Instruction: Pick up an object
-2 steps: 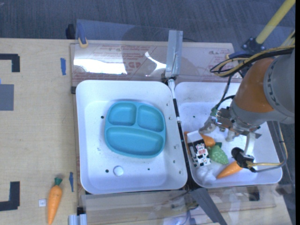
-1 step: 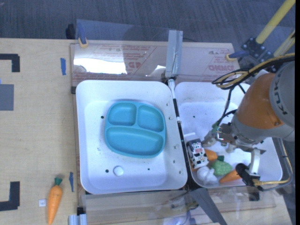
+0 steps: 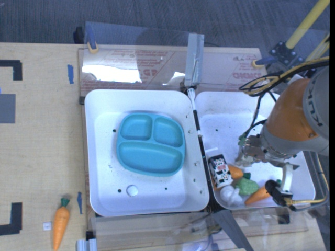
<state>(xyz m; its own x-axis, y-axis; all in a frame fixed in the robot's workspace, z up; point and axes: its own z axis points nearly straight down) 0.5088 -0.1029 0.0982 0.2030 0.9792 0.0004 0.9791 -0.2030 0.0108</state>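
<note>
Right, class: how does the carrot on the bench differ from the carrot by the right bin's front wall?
The bench carrot lies alone on bare wood, outside both bins; the bin carrot sits in the right bin, pressed among other toys. The bench carrot points nearly straight up the view, green top uppermost; the bin carrot lies slanted. Both are orange.

Lighting: bright, even, from overhead; no hard shadows.
Glare: white streak on clear panel (image 3: 112, 73) behind the bins.
Left bin (image 3: 99, 156) & right bin (image 3: 225, 114): near blown-out, little surface detail.
Blue plate (image 3: 152, 143): soft shadow along lower edge.
Arm (image 3: 296, 119): slightly soft vs. the rest.
Floor (image 3: 157, 4): dark, grainy.
Sharpness overall: moderate, low res.
</note>
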